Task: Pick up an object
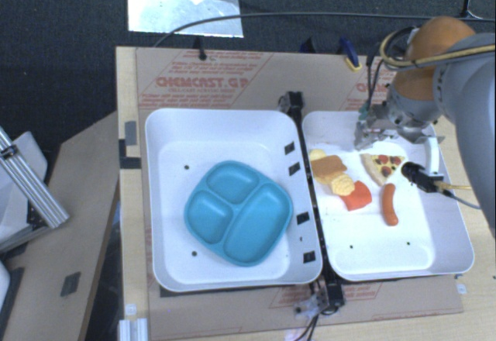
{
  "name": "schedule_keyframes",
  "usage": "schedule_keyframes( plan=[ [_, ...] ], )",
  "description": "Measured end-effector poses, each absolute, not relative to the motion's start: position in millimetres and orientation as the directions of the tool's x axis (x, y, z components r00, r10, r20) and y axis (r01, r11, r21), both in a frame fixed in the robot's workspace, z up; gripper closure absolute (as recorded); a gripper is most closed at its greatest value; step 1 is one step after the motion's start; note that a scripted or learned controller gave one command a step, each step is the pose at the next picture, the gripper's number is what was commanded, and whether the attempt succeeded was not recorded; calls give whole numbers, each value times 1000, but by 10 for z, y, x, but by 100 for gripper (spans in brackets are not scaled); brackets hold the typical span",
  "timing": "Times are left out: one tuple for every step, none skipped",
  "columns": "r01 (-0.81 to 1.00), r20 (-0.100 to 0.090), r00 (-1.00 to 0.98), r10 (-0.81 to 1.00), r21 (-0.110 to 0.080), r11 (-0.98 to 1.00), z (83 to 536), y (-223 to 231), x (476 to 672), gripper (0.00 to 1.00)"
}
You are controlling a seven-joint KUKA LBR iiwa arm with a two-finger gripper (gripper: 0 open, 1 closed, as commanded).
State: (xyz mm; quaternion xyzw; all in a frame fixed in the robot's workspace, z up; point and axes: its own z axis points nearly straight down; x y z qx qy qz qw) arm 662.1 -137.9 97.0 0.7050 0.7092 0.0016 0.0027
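Toy food: here's the target group, a cluster in the right bin, upper middle of its floor, nothing lifted.
Left bin (167,130): white and shallow, on the brown bench board.
Blue plate (237,211): a three-compartment tray lying flat in the left bin, toward 5 o'clock of the bin's centre, turned at a slant.
Black clips (295,170): running down the seam where the two bins meet.
Right bin (387,250): white, just beside the left one, rims touching along that seam.
Bread piece (328,167): tan, at 10 o'clock of the right bin's centre, with a small yellow bit just above it.
Yellow crinkle slice (342,185): touching the bread's lower edge.
Red piece (358,196): right against the crinkle slice, at its 4 o'clock.
Pizza slice (384,166): at 12 o'clock of the bin's centre, apart from the bread.
Sausage (389,204): red, upright on the floor, at 6 o'clock of the pizza.
Gripper (372,132): hanging at the bin's back edge, at 11 o'clock of the pizza; can't call its state, the wrist hides it.
Arm (465,84): grey with the orange band, coming in from 3 o'clock.
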Motion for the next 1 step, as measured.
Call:
schedule_keyframes(
  plan=[
    [1000, -1, -5, 1000, 5, 5, 1429, -1334, 6677, 100]
  ],
)
